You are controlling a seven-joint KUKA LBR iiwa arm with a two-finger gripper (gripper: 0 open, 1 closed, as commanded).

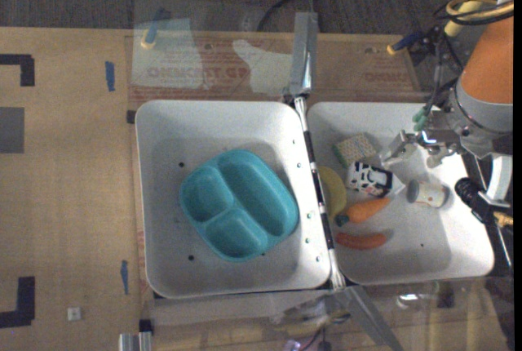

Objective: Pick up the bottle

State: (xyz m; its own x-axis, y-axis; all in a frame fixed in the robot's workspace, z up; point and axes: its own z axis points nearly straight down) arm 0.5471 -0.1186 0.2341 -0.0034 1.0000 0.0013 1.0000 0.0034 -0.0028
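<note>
Reading from the frame's lower edge upward, the right bin [469,259] crowds an orange sausage-like piece [360,240], a carrot [366,210] and a banana [333,190] near the small pale bottle [428,193], which lies on its side right of centre. Above it the gripper [412,141] hovers, its grasp impossible to judge. A round, lying bottle may roll or slip away, I think.

The arm [486,100] is grey with a broad orange band, yellow and black cables looping above it, and a metal gripper [416,141].
</note>
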